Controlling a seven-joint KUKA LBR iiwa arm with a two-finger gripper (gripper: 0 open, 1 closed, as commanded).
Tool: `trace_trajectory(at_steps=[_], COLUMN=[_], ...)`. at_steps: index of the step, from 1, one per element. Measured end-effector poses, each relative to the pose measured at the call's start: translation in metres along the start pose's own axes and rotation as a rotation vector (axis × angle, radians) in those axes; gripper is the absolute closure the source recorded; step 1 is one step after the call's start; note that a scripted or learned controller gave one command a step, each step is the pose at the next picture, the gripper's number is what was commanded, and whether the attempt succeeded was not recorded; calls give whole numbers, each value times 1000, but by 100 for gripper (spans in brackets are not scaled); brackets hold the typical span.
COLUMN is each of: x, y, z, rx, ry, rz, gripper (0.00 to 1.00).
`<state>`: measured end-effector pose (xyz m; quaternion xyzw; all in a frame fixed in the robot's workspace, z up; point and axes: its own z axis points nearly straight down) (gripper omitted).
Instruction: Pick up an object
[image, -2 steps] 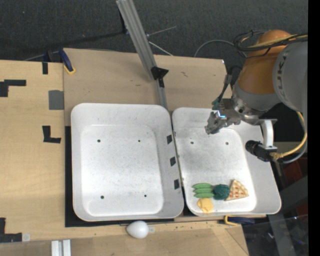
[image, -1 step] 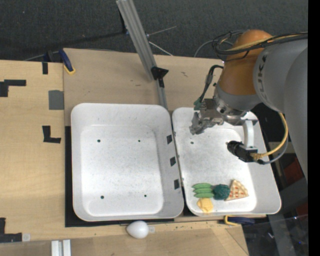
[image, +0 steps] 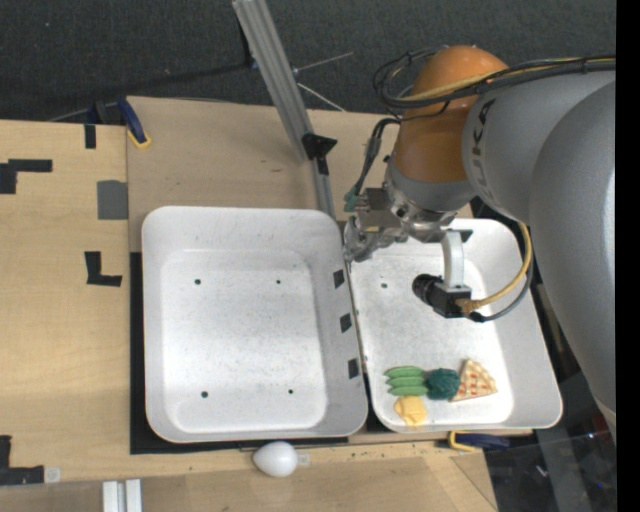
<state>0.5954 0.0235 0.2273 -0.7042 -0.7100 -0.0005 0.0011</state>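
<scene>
Several small toy foods lie together at the near edge of the right bin (image: 520, 400): a green pea pod (image: 405, 378), a dark green broccoli piece (image: 440, 382), a pizza slice (image: 475, 381) and a yellow piece (image: 410, 408). My gripper (image: 358, 243) hangs over the far left corner of the right bin, close to the divider between the bins, well away from the foods. I see nothing held in it. The orange band and grey wrist sit right above it and hide part of it.
The left bin (image: 160, 300) lies beside the right one. A white egg (image: 275, 459) rests on the bench in front of the left bin. A grey metal pole (image: 285, 90) slants down to the bins' far edge. A black cable fitting (image: 440, 295) hangs over the right bin.
</scene>
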Motion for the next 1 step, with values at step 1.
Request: trace_trajectory(at_steps=[1], x=[55], y=[1], z=[11], rx=[2], ry=[-2], rz=[1], gripper=[100])
